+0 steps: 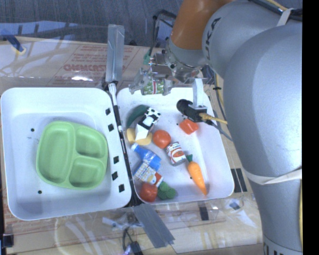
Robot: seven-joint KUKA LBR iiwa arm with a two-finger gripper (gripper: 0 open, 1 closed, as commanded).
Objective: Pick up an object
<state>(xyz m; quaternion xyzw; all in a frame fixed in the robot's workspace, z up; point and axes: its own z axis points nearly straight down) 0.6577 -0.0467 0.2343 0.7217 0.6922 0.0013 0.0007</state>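
gripper up over rear edge of right bin, a small green/white item sits betw its fingers, lifted off bin floor; how far open: can't tell. below in right bin: carrot, tomato, small can, blue carton, black/white toy. left bin holds green divided tray

A brown cardboard sheet with red print is laid over the bench. Behind it, dark grey carpeted floor is seen under even light.
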